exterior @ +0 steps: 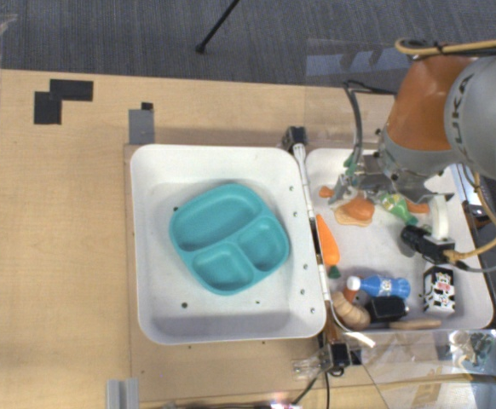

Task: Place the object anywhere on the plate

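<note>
Teal divided plate (pixel 228 237) is being held in left bin (pixel 146 228); toy food is being kept in right bin (pixel 474 305); gripper (pixel 356 180) grip can't be told.

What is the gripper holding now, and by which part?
It cannot be told: the gripper is low in the right bin, just above an orange toy.
</note>
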Available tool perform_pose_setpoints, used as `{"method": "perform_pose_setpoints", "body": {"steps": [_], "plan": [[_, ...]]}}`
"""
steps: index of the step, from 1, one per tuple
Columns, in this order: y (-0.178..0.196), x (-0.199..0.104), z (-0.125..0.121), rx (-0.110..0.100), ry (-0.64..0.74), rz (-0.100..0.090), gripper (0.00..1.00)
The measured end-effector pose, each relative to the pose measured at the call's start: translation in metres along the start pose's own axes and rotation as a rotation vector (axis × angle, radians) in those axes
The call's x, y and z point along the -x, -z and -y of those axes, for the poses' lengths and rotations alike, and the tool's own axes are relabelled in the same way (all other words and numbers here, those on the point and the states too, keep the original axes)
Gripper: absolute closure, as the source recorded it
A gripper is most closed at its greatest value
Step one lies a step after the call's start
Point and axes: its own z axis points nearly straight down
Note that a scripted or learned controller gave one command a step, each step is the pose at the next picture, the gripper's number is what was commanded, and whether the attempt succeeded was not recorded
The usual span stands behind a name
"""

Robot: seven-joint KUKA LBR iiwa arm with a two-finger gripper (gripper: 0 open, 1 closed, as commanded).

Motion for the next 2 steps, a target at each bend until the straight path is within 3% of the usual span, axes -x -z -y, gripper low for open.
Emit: {"method": "perform_pose_setpoints", "body": {"steps": [1,2], "plan": [[0.006,-0.096,0.029,-0.002,0.021,-0.006,1.00],[0.035,-0.193,-0.009,0.003,0.183,-0.004,1.00]]}}
